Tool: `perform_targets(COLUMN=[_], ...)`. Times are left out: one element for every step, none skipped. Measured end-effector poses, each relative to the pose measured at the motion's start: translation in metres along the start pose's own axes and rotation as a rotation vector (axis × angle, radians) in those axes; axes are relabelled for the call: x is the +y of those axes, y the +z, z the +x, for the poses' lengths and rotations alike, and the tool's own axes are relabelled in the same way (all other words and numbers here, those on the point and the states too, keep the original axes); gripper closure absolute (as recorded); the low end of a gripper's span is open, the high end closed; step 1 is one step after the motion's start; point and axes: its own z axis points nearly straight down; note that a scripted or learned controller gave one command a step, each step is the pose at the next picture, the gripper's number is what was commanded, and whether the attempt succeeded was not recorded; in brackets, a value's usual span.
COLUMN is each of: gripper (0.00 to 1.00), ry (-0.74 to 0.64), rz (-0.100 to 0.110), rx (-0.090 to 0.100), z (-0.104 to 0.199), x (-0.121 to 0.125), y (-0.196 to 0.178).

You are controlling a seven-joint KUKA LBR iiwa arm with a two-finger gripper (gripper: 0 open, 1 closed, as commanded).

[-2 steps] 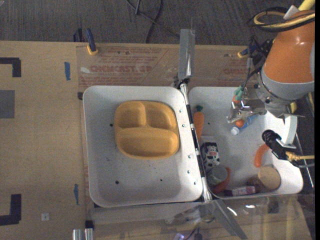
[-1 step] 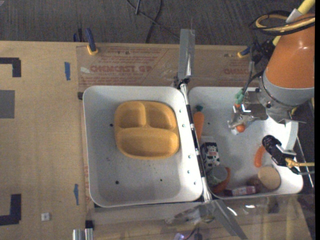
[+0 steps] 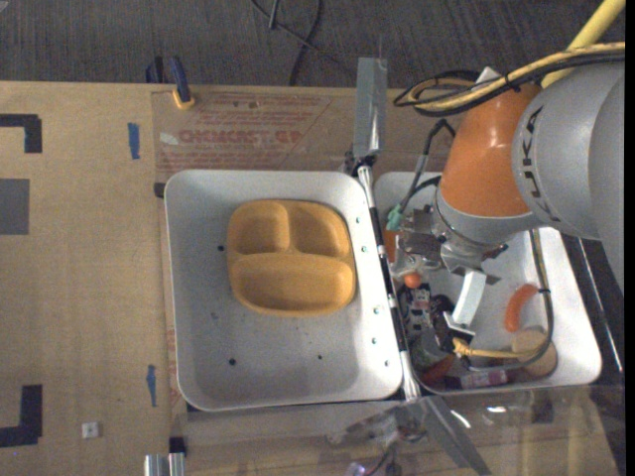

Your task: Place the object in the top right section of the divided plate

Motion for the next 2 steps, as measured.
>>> perform_targets(gripper=[1.0, 0.0], ry=[-0.091, -0.091], rz=[-0.003, -0.003], rx=[0.0, 0.0], z=[0.0538, 0.054], x=[0.0607, 0.0606], y=[-0.0007, -0.0009])
